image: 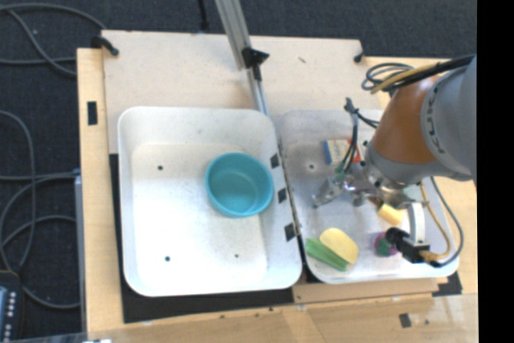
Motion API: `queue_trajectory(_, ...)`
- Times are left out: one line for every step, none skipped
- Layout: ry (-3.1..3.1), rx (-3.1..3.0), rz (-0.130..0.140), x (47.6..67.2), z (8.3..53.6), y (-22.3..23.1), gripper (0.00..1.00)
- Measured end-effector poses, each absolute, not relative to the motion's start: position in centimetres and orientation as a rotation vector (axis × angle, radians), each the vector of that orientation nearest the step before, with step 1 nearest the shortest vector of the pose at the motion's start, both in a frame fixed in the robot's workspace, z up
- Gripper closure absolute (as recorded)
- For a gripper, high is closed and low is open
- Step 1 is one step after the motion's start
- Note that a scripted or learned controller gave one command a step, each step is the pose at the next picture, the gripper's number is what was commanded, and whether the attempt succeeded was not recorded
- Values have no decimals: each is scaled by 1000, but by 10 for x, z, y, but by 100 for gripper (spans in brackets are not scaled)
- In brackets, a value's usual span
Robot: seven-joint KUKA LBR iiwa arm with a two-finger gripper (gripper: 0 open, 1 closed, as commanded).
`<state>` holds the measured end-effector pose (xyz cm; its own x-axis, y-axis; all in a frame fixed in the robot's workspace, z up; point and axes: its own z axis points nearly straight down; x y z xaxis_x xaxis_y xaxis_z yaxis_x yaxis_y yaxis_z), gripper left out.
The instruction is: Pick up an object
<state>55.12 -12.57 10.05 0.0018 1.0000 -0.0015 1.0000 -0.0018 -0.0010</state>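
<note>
A smooth round teal bowl sits well left of the fingers, a glossy yellow-green lump just below them; fingers' state indiscernible beneath the bent grey arm.

The arm is cut off at the right edge; beneath its wrist, a yellow object lies half hidden.
</note>
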Motion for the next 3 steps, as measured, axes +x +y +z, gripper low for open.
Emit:
queue_trajectory(2213,2228,4,552,112,-126,100)
queue_trajectory(2212,2222,7,549,174,-130,100)
queue_trajectory(2221,2213,6,551,219,-131,100)
